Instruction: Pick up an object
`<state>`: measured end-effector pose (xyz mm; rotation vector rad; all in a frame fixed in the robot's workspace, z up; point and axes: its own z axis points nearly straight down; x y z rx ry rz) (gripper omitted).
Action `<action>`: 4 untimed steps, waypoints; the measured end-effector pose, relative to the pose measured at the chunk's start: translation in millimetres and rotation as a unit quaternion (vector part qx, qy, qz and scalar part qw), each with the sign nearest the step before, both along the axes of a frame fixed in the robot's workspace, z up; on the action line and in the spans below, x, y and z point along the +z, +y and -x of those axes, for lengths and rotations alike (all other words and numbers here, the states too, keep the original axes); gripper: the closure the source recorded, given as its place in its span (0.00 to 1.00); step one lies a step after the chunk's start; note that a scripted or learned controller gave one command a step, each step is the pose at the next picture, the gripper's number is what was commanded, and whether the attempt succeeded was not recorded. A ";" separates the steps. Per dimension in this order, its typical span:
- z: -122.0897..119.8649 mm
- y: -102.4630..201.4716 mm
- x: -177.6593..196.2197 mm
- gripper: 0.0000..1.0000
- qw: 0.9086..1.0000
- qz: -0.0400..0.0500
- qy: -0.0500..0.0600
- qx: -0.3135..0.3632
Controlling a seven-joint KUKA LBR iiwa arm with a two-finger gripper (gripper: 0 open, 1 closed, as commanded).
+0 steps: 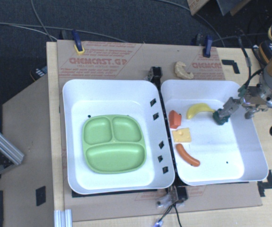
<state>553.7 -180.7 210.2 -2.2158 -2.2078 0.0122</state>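
Several toy foods lie in the right bin (249, 150). A yellow banana (198, 109) sits near the bin's back. By the left wall there is an orange-red piece (174, 119), with a yellow cheese wedge (182, 135) just in front of it. A red-orange sausage (188, 155) lies nearer the front. My gripper (220, 117) reaches in from the right and hangs low over the bin, just right of the banana's tip. Its dark green end sits beside the banana, and I see nothing held in it.
The left bin (74, 126) holds a green divided plate (113, 143). A beige object (183, 70) lies on the cardboard behind the right bin. Clamps (78, 45) pin the board at the back. The arm's wrist (268, 91) overhangs the right bin's right rim.
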 end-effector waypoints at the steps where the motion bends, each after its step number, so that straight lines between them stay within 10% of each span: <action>1: -3.1 0.5 7.8 0.00 1.000 0.002 -0.007 0.002; 4: -12.3 -5.5 -126.7 0.00 1.000 0.001 -0.005 0.002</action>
